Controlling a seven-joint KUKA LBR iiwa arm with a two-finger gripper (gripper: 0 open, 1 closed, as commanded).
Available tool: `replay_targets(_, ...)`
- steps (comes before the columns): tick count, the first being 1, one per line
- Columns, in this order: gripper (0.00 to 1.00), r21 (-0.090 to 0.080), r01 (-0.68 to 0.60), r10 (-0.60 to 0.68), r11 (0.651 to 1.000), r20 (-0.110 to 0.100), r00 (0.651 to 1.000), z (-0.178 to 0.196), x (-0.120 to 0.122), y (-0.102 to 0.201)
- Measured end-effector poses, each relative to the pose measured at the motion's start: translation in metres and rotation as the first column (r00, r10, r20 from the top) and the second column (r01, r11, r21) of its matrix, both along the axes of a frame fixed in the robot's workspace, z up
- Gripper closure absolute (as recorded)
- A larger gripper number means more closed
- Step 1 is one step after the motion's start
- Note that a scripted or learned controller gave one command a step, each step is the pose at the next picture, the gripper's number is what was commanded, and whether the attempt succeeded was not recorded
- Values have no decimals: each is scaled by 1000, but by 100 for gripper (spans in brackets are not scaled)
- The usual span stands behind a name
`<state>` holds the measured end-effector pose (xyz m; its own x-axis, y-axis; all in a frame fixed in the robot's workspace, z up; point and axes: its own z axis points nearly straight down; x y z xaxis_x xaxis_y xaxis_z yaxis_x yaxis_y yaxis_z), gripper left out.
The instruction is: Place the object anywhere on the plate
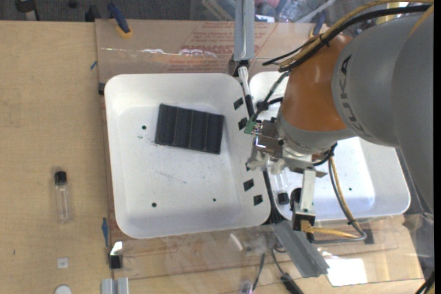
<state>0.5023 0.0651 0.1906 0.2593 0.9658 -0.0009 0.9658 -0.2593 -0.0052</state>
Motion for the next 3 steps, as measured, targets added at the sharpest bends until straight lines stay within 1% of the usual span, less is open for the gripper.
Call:
replay_targets(1, 100, -1, 136, -136, 991, 3, 991, 12, -24, 87)
replay_targets(2, 100, -1, 181, -181, 983, 3, 983, 10, -24, 161)
replay_targets(3, 100, -2, 91, -91, 996, 4, 996, -17, 48, 159)
